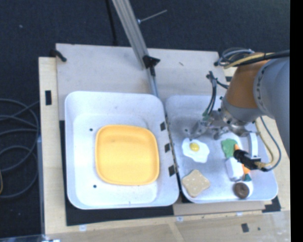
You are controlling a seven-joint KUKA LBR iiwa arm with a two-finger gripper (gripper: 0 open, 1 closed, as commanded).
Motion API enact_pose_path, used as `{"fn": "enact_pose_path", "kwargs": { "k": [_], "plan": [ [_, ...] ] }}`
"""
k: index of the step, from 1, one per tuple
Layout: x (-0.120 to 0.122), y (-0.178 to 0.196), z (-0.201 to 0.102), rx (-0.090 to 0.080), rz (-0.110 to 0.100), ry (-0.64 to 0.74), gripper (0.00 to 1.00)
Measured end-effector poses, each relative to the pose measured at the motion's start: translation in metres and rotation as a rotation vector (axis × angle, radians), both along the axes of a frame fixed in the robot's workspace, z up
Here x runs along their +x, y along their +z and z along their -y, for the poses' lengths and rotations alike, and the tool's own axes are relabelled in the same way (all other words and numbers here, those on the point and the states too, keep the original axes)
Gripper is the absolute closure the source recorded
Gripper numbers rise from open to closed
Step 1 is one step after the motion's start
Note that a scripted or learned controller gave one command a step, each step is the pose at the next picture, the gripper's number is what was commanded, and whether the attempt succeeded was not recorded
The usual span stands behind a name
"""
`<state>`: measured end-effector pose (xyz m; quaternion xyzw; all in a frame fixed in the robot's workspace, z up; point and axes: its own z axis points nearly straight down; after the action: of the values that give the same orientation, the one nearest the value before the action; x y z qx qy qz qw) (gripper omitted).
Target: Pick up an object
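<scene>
Counter (106,64): a pale board seen from above, carrying two shallow white bins side by side. Left bin (81,110): holds a square yellow plate (127,154) with rounded corners, lying flat near the bin's middle. Right bin (179,110): holds the small items. Arm (252,87): grey with an orange band, entering from the right and bending down over the upper part of the right bin. Claw (208,128): low over the bin floor at the bin's upper middle; whether its fingers are spread or pressed together cannot be told, and nothing can be made out between them.

Toast slice (195,182): tan, roughly square, flat near the bin's front edge, well below the claw, corners turned diagonally. Fried egg (195,150): white with a yellow yolk, flat, just below the claw and slightly to its left; rounded, so no clear long axis. Green piece (229,147): right of the egg, partly hidden by cabling. White block (233,169): below the green piece, long axis running roughly top to bottom. Brown round item (241,189): at the bin's lower right corner. No legible writing on any item.
</scene>
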<state>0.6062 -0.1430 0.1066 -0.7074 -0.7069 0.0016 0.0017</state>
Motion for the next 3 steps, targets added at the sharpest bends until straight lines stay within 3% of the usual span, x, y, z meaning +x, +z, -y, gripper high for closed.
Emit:
{"fn": "enact_pose_path", "kwargs": {
  "k": [1, 2, 3],
  "plan": [
    [0.002, 0.014, 0.0, 0.001, 0.007, -0.001, 1.0],
    [0.002, 0.076, -0.003, -0.001, 0.011, 0.001, 1.0],
    [0.003, 0.098, -0.003, 0.0, 0.008, 0.001, 1.0]
  ]
}}
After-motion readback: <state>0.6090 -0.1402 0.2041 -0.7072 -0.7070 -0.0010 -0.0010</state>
